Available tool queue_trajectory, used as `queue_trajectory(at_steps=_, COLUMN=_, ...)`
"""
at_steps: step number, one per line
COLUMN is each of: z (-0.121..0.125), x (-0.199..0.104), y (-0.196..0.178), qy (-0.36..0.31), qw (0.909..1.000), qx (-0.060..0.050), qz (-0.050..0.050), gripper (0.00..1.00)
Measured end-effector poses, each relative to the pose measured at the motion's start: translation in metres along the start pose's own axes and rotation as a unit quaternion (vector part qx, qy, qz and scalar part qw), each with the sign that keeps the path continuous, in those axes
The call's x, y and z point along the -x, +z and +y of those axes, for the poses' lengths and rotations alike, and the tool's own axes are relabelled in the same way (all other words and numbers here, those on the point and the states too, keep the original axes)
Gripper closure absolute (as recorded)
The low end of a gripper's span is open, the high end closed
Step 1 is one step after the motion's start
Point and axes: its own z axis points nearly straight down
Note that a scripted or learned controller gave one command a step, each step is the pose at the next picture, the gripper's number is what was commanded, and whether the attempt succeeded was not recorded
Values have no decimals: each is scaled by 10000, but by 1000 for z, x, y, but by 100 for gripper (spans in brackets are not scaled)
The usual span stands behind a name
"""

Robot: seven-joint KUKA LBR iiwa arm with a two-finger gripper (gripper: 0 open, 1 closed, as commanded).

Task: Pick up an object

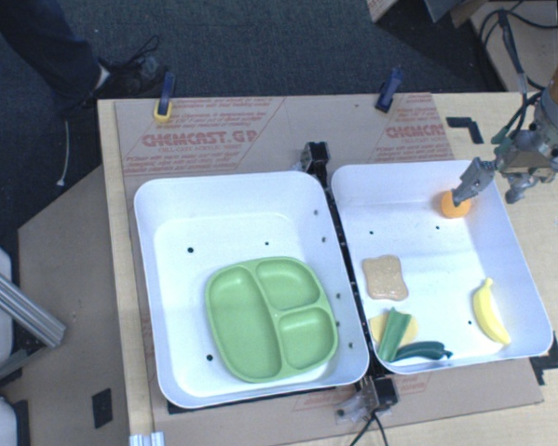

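My gripper (489, 195) hangs over the far right corner of the right bin (402, 175), its two fingers spread open with nothing between them. A small orange fruit (453, 207) lies on the bin floor, just beside and partly behind the left finger (466, 187). Nearer the front of the same bin are a tan bread slice (384, 278), a yellow banana (490, 314) by the right wall, a green and yellow vegetable piece (394, 333), and a dark teal piece (422, 352) at the front edge.
The left bin (155, 261) holds a green divided plate (270, 316). A black clip (315, 156) joins the bins at the back. Two clamps (164, 95) (389, 90) hold the far edge of the board.
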Motion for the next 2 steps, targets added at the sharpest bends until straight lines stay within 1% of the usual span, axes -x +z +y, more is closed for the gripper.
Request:
queue_trajectory(at_steps=1, z=2, x=-1, y=-7, qy=-17, qw=10000, qx=65, qz=-14, gripper=0)
queue_trajectory(at_steps=2, z=3, x=5, y=55, qy=-11, qw=10000, qx=35, qz=-7, gripper=0)
